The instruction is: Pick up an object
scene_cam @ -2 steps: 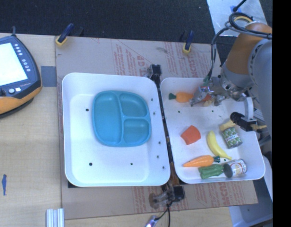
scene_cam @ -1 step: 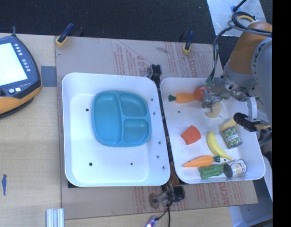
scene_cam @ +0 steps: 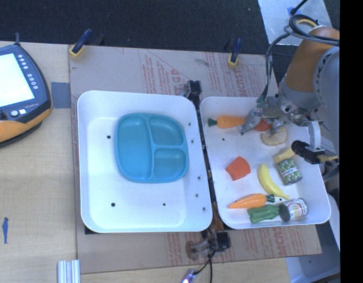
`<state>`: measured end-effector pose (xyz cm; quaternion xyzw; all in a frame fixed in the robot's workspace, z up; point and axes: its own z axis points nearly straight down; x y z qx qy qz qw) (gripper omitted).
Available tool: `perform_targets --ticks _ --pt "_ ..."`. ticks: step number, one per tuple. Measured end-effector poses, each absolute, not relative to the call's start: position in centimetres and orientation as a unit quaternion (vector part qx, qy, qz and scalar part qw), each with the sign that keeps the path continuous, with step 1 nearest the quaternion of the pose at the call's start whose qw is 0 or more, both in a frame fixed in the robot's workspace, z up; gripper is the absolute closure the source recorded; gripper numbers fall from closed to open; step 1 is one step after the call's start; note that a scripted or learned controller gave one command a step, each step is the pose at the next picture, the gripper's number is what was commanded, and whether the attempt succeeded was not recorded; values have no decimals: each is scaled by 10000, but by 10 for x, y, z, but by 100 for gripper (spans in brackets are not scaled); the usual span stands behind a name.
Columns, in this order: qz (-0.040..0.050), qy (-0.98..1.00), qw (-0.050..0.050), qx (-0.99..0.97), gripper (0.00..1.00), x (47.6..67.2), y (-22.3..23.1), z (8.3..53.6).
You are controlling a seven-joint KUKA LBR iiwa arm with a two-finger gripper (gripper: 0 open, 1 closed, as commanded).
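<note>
On the table [scene_cam: 40, 205] we saw two white bins side by side, and we took the right bin [scene_cam: 220, 211] as our landmark. The left bin [scene_cam: 96, 217], touching its near edge, held a blue divided plate [scene_cam: 151, 147]. The grey arm [scene_cam: 314, 69], orange-banded above the wrist, reached in over the right bin's far right corner.

Its tool [scene_cam: 261, 121] hung low over the far end of the right bin. We could not tell whether it was open or closed, or whether it gripped anything.

The likeliest target, in our judgement, was an orange carrot [scene_cam: 230, 121] at the bin's far end, just beside the tool on the side toward the left bin. Its long axis ran across the bin, pointing at the tool. A tan round piece [scene_cam: 274, 137] lay just nearer than the tool. A red wedge [scene_cam: 238, 168] sat mid-bin.
</note>
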<state>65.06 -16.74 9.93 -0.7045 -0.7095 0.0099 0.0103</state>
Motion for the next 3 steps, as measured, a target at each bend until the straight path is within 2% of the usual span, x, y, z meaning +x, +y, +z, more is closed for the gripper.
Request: perform_targets --ticks 1,2,3 --pt "26 -7092 25 -7050 0 656 -135 92" --pt "37 -7099 36 -7043 100 655 -136 102" --pt "0 -7088 12 -7054 100 618 -59 193"
